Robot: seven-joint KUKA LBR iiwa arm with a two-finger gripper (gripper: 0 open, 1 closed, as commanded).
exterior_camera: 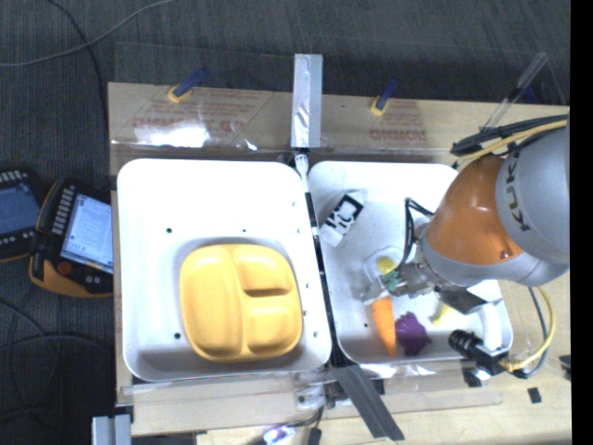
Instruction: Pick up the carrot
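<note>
Carrot (384, 325) in the right bin (345, 341), beside a small object (411, 333); divided tray (242, 299) in the left bin (148, 202).

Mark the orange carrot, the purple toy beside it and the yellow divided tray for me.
Orange carrot (384, 324), camera view, mid-body.
Purple toy (411, 333), camera view, centre.
Yellow divided tray (209, 276), camera view, left compartment floor.

Bright overhead light, soft blur, bins overexposed

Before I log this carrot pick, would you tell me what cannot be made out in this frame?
- Gripper: its fingers are hidden under the arm's orange band in the camera view.
- Carrot: upper end lies under the wrist; contact cannot be judged.
- Purple item beside it: too small to identify.
- Right bin: far right side covered by the arm.
</note>
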